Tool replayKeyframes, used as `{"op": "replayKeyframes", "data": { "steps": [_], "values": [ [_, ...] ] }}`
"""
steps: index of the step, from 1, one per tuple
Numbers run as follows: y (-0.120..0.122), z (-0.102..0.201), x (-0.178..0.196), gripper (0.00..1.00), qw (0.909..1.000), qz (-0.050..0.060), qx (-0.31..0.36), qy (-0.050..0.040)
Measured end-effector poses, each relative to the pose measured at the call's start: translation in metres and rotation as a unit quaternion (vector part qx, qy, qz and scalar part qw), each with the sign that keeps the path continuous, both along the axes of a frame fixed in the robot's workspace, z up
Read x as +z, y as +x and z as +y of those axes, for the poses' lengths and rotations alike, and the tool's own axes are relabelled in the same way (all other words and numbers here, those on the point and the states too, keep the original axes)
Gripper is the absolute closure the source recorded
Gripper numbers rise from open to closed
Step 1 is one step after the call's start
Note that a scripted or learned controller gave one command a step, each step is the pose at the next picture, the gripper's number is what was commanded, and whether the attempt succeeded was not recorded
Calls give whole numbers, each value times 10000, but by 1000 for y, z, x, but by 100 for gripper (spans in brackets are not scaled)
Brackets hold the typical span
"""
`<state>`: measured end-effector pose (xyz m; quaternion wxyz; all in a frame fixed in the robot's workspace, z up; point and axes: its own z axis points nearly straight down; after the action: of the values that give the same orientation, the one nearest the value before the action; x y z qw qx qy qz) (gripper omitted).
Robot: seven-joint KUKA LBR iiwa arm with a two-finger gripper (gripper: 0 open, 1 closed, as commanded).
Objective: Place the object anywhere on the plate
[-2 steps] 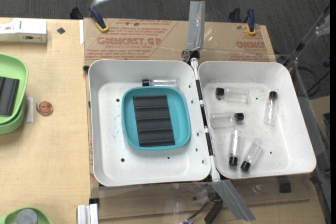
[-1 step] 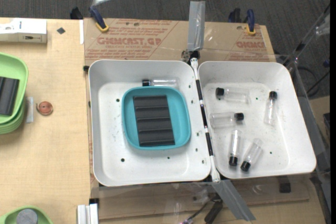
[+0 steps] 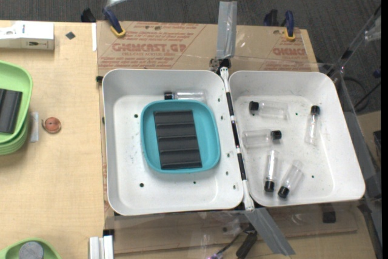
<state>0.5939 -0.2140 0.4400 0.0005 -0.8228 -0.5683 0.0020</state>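
Camera view: teal plate (image 3: 149,148) sits in left bin (image 3: 118,191), black ridged insert (image 3: 177,139) on top. One clear vial (image 3: 183,95) lies just behind plate, off it. Right bin (image 3: 342,185) holds five black-capped vials, e.g. vial (image 3: 269,110) near back, pair (image 3: 279,179) near front, others between. Gripper state: cannot tell. Likely step: pick one vial. Advice: choose isolated vial, grasp across body, release low over plate to limit rolling.
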Motion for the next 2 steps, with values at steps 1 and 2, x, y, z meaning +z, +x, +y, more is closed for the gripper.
{"op": "replayKeyframes", "data": {
  "steps": [1, 2],
  "values": [
    [0, 0, 0, 0, 10000, 0, 0, 0],
    [0, 0, 0, 0, 10000, 0, 0, 0]
  ]
}}
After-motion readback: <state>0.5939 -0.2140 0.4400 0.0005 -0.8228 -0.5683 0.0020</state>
